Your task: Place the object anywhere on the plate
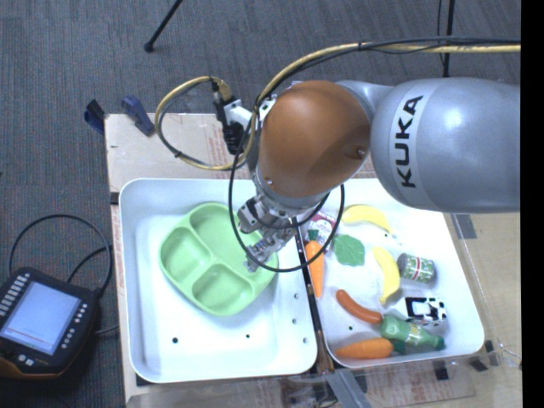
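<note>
Green plate [208,266] sits bare in the left bin [144,313], no object on it that I can make out. Gripper [262,249] hovers over the plate's right rim; what it carries, if anything, I can't tell. The toy food, carrot [315,270] and banana [387,272] among it, lies in the right bin [463,308]. Placement looks undone.

Two white bins [144,228] [463,313], one green divided plate [204,270], two bananas [365,217] [388,274], two carrots [314,266] [364,348], one sausage [359,307], one can [416,268], one green bottle [412,332], one green leaf piece [348,250].
</note>
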`<action>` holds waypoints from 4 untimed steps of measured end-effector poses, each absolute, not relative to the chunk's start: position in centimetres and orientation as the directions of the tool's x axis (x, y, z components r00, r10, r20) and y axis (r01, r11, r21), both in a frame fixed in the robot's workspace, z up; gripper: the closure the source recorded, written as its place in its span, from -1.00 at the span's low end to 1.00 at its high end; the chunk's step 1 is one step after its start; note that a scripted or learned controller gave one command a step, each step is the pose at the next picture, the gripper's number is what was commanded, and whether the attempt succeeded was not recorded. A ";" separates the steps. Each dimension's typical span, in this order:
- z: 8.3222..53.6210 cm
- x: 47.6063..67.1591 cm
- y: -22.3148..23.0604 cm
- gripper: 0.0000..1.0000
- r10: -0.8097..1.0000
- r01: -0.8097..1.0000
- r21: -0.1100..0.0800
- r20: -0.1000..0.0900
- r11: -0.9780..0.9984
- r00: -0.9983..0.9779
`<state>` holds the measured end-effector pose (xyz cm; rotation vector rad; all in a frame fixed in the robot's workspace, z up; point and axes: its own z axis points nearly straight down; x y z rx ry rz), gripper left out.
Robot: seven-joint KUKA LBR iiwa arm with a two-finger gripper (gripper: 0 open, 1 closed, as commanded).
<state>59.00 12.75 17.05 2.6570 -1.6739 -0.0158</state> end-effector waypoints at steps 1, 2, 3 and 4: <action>18.8 60.4 16.0 1.00 -0.822 -0.822 0.004 -0.009 -0.569 0.569; 18.8 60.4 16.0 -1.00 -0.823 -0.823 0.004 -0.009 -0.568 0.568; 19.3 60.4 16.0 1.00 -0.829 -0.829 0.009 -0.019 -0.559 0.559; 19.3 60.4 16.0 -1.00 -0.829 -0.829 0.009 -0.018 -0.559 0.558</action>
